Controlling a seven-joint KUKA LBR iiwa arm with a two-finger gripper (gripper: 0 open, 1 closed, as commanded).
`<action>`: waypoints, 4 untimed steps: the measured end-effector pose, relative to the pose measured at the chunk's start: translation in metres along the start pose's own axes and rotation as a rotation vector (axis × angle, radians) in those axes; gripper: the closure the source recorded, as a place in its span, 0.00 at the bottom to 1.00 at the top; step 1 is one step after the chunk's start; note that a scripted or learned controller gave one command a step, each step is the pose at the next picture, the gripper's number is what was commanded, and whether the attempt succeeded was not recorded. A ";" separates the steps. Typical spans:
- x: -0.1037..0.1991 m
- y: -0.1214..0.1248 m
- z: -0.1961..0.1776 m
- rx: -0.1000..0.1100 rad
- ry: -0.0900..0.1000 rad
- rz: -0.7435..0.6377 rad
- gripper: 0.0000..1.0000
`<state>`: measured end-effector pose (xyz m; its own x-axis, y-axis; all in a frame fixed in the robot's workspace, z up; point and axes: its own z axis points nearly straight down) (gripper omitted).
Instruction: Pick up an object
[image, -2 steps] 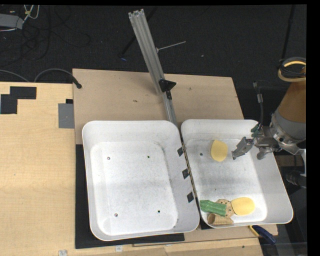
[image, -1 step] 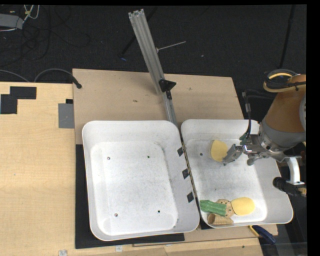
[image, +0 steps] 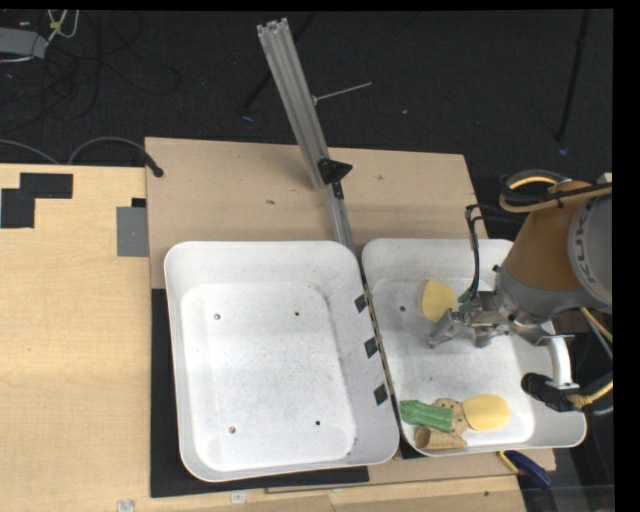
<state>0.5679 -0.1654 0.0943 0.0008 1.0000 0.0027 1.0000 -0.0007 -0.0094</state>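
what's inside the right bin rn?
Right bin: a yellow round piece beside the claw, and at the front edge a green object, a tan piece and a yellow oval. The arm covers the bin's right side.

Bench top (image: 400, 185): tan board, set beside a lighter wood surface (image: 70, 330) on the view's left. Two shallow white bins sit directly on it, side by side, edges touching. Left bin (image: 190, 270) larger, tilted slightly. Right bin (image: 385, 262) smaller, near the board's right edge. Black mat (image: 160, 400) shows under the left bin's left and front edges. A grey metal rail (image: 300, 110) slants across the board's back toward the seam between bins.
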 end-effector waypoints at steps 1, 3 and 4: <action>-0.002 0.001 -0.014 -0.006 -0.002 0.006 1.00; 0.002 -0.001 -0.119 -0.012 -0.003 -0.002 1.00; 0.001 -0.001 -0.153 -0.011 -0.003 -0.002 1.00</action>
<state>0.5684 -0.1644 0.2473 -0.0013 1.0000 -0.0005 1.0000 0.0013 0.0018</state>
